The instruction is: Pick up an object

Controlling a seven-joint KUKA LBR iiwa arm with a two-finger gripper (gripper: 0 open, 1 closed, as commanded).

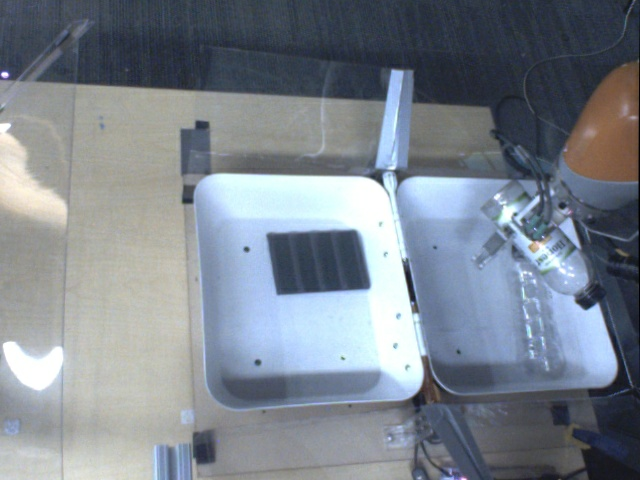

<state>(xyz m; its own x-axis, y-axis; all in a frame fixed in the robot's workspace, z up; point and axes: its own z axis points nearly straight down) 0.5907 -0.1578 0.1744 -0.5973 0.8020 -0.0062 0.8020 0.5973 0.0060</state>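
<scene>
Clear plastic bottle [540, 313] lies lengthwise in the right bin [450, 353], near its right wall, as the gripper [520, 223] hangs over its upper end; whether it pinches anything cannot be told. A dark ridged block [318, 262] sits in the left bin [230, 318].

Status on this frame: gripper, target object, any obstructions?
Gripper over right bin, finger state unclear. Clear plastic bottle lying beside it. Dark ribbed pad in left bin.
</scene>
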